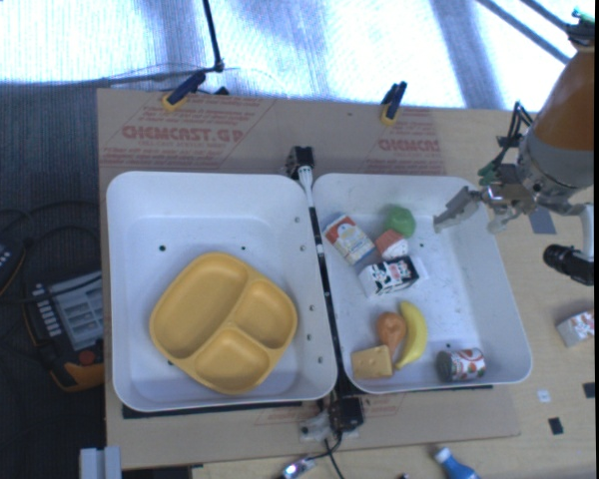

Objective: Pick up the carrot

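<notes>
The pincer (469,208) hangs spread and empty at two o'clock over the right shallow white plastic bin (499,297); the small orange carrot (390,329) lies ungrasped at six o'clock, beside the yellow banana (413,333).

1 camera looks down on the bench (479,412) from above, fixed, at a slant; the far edge of the bench lies toward the top of the view and the near edge toward the bottom; it stands far enough off to take in both white bins whole, the left bin (130,267) and the right bin (494,307) meeting near the middle of the picture; floor shows along the left and across the top beyond the bench; the arm (569,118) comes in from the right edge, in the upper part of the picture, cut off by that edge.
</notes>
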Available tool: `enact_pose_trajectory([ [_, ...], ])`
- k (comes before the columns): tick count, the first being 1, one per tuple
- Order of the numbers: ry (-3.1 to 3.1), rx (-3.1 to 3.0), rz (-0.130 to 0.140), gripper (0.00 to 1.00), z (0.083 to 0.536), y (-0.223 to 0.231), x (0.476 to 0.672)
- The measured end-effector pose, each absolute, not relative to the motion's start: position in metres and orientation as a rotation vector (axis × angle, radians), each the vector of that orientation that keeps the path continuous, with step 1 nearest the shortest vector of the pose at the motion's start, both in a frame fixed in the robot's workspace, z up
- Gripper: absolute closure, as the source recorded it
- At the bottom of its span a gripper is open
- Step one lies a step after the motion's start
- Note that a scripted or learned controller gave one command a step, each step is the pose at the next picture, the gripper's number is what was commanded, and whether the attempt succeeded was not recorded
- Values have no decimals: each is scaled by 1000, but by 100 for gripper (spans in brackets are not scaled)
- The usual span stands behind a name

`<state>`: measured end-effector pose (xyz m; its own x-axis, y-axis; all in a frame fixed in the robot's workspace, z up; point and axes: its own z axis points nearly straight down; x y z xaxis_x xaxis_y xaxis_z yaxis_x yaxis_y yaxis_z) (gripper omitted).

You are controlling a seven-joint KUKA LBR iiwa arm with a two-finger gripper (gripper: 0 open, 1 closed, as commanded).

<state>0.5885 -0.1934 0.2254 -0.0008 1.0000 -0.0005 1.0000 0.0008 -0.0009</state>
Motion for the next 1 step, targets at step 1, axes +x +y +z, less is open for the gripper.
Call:
enact_pose_trajectory([
  [1,-2223,-2220,2,100,235,-193,589],
])
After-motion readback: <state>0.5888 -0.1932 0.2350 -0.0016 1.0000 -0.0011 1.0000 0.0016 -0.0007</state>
